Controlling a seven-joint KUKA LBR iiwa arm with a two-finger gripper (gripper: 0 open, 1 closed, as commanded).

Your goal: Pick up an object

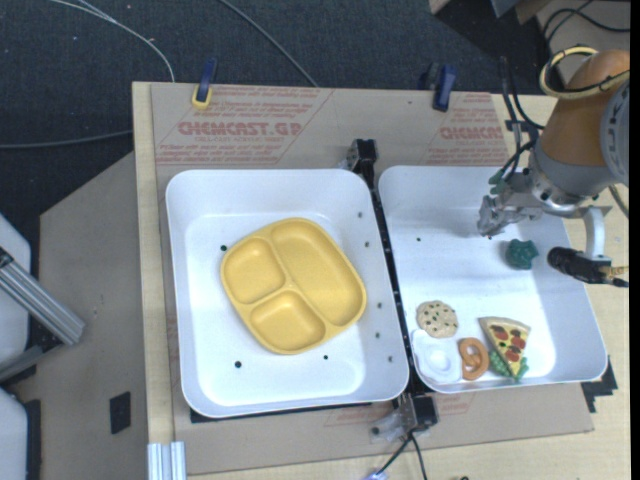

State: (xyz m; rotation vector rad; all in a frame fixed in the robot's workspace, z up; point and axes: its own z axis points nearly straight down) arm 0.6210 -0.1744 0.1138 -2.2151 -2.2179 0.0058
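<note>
We count two shallow white bins side by side on the table [150, 268]. The left bin [190, 208] holds one yellow divided plate [292, 284] with three compartments, lying flat near the bin's centre, tilted so its long side runs from about 10 to 4 o'clock. The right bin [420, 198] holds five small things: one green lump [521, 254] toward 2 o'clock of the bin's centre, one round cookie [436, 317] at about 7 o'clock, one white egg-like piece [436, 358] just below the cookie in the corner, one brown pretzel [472, 358] touching the white piece's right side, and one pizza slice [505, 345] just beside the pretzel at 5 o'clock. The grey arm with its orange band reaches in from 3 o'clock, and its end effector [492, 216] hangs over the upper part of the right bin, near the green lump and to its 10 o'clock. We cannot tell how the end effector stands, and we see nothing in it.
</note>
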